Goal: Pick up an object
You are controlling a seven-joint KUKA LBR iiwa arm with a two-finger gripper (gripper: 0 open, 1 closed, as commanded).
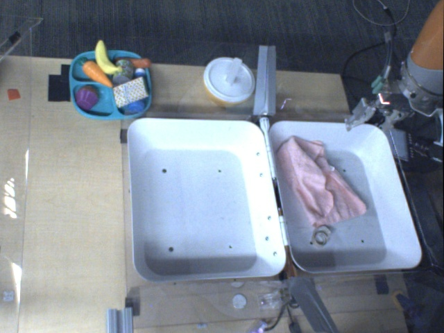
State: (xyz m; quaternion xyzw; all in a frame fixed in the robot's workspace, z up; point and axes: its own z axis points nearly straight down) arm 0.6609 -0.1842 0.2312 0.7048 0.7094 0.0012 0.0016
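A crumpled pink cloth (320, 180) lies in the right bin (399, 207), spread from its back left toward the middle. A small metal ring (320, 237) rests on the bin floor just in front of the cloth. My gripper (371, 114) hangs over the back right corner of the right bin, behind and to the right of the cloth. Its fingers stand apart and open, with nothing between them. The grey arm with its orange band (429, 44) enters from the upper right.
The left bin (139, 200) sits beside the right one, with a metal divider post (263, 82) behind their shared edge. A white lidded bowl (229, 80) and a blue tray (78, 108) of toy food stand on the bench behind the left bin.
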